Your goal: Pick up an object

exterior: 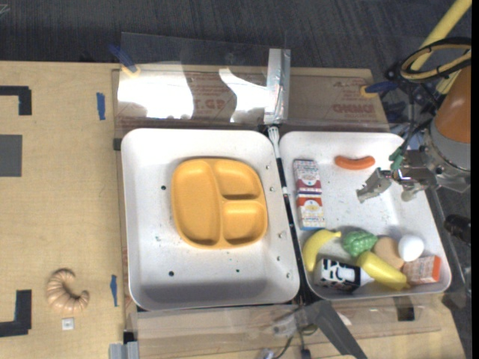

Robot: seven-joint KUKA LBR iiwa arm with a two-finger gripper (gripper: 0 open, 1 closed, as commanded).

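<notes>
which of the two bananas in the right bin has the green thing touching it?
The upper-left banana, curved beside the green item. The other banana lies lower, below the white egg.

My table (60,200) is pale wood with black squares and blue tape marks (100,105). Beyond it lies dark grey carpet (224,6). Glare shines off a clear sheet (194,88) over cardboard.

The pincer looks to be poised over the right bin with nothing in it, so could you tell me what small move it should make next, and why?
Probably lower the pincer straight down only after shifting it toward the sausage, which lies alone just up-left of it in the right bin. The other items huddle together along the bin's near edge, which makes them harder picks.
</notes>
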